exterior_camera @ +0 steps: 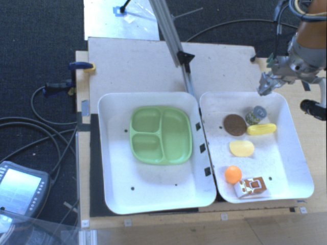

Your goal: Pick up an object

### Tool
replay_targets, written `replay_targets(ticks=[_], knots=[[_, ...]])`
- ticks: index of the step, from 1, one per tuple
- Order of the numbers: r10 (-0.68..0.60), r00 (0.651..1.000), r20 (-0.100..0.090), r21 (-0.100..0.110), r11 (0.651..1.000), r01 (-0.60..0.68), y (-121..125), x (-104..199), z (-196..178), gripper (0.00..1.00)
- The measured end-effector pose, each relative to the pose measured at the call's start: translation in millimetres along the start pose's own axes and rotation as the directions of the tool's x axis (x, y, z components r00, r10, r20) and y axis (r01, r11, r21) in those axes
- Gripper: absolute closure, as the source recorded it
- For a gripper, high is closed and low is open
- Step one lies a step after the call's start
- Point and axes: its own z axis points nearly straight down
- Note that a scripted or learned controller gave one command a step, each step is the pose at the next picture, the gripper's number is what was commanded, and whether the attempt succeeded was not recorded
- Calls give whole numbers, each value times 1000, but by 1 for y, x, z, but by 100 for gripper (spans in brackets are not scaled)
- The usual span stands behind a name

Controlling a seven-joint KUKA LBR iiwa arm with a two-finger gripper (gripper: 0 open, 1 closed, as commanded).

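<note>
Looking down on the bench, you see the gripper poised above the far rim of the right bin, near that bin's far edge, with nothing between it and the objects below. You cannot tell from this angle whether the pincer is released or clenched; it is too small and blurred against the bench.

Your candidates all lie in the right bin. Closest to the gripper is a small grey-green can, and touching its near side lies a yellow banana-like piece, its long axis running roughly left to right across the picture, the right end tipped slightly toward the far side. Just left of it sits a flat brown disc. Nearer the camera you find a pale yellow lemon-shaped piece, its long axis also left to right. Closer still sit an orange ball and, just beside it, a brown and white box tilted slightly, its long side running left to right.

Over in the left bin a green divided plate lies flat, well apart from the gripper.
</note>
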Motion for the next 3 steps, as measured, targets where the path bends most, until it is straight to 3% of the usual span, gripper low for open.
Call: replay_targets(ticks=[1,3], knots=[[-3,1000,-3,7,1000,3,-14,59,7,100],[-3,1000,-4,9,1000,3,-68,160,27,100]])
